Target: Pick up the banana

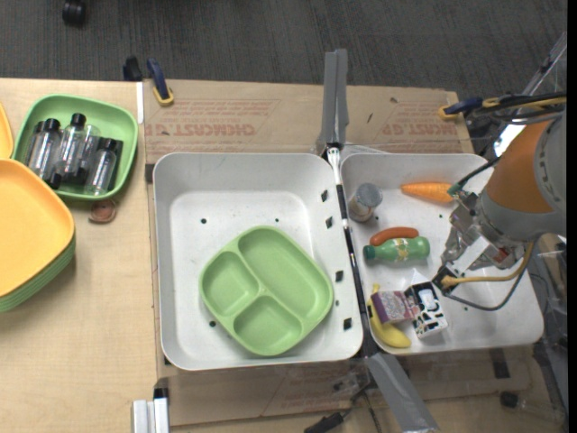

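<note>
The banana (390,335) lies at the near left corner of the right bin (505,327), tucked against the bin's wall. A small purple carton (394,307) sits on top of it and a black-and-white box (427,310) rests just beside it, so only its yellow lower curve is exposed. That crowding likely leaves little room for a grasp from above; the open side looks to be the near edge.

Farther toward the bin's middle lie a green bottle (398,251) and a red-orange piece (394,235) touching it, with a grey cup (365,201) near the dividing wall and a carrot (426,190) toward the far edge.

The claw (453,267) hangs over the right half of this bin, near the box but apart from the banana, with nothing seen between its fingers; whether it is wide or narrow I cannot tell. It seems to be in the approach stage, with the pick not yet made.

The left bin (176,242) holds a green divided plate (264,290). At the tabletop's left edge sit a green tray of bottles (74,147) and stacked yellow plates (32,237).
</note>
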`<state>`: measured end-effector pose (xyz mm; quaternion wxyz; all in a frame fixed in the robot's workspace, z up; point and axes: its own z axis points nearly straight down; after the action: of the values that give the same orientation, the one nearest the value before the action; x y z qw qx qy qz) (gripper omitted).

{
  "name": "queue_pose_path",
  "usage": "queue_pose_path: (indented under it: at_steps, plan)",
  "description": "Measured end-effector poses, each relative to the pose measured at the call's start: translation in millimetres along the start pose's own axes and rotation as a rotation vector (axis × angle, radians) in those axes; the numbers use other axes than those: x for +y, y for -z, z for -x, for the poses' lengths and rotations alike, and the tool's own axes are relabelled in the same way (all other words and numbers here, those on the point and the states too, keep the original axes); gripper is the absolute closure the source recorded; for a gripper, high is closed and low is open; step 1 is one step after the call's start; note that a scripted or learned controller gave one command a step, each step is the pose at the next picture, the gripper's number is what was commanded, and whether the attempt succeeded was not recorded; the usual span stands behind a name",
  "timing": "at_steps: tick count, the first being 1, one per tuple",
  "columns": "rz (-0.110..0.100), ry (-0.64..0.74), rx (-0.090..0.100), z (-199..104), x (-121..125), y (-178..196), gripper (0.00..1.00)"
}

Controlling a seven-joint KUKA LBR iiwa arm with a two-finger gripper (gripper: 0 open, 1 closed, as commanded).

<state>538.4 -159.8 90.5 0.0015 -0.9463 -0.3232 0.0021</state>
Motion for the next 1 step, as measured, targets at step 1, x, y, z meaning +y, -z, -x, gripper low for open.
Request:
queue_pose_path:
  at_steps: [1]
  plan:
    - [0.002, -0.074, 0.001, -33.0, 27.0, 23.6, 1.0]
